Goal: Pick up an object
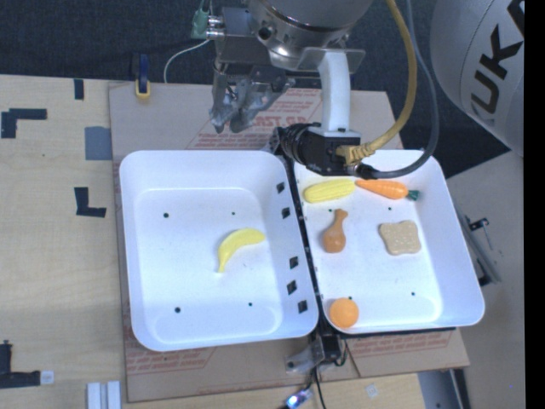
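The tool (239, 109), state indiscernible, is positioned beyond the left bin (136, 228); descent is best centred over the banana (238, 245).

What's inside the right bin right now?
In the right bin: a corn cob, a carrot, a chicken drumstick, a bread slice and an orange. A black fitting covers its far-left corner, so anything beneath is hidden.
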`<act>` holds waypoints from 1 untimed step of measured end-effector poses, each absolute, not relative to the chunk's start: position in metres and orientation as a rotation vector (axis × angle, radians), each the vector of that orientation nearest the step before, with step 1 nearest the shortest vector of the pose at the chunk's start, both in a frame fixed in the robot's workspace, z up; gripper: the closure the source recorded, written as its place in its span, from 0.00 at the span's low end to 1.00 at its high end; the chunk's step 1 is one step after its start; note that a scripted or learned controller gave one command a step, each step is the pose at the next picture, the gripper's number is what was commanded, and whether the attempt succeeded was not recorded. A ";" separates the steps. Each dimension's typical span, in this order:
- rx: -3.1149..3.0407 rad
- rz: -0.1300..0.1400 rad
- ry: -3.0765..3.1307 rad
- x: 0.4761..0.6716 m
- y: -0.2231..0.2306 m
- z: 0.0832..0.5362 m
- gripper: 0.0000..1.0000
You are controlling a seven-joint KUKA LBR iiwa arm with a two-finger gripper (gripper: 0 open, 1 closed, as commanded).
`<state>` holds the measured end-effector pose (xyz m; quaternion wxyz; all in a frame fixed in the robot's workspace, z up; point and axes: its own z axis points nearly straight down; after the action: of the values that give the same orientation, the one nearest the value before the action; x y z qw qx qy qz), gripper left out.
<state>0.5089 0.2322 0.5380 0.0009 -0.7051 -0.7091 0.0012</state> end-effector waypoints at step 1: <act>-2.212 0.006 -2.228 0.509 0.233 0.548 1.00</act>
<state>0.5090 0.2328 0.5477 0.0012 -0.7045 -0.7097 0.0019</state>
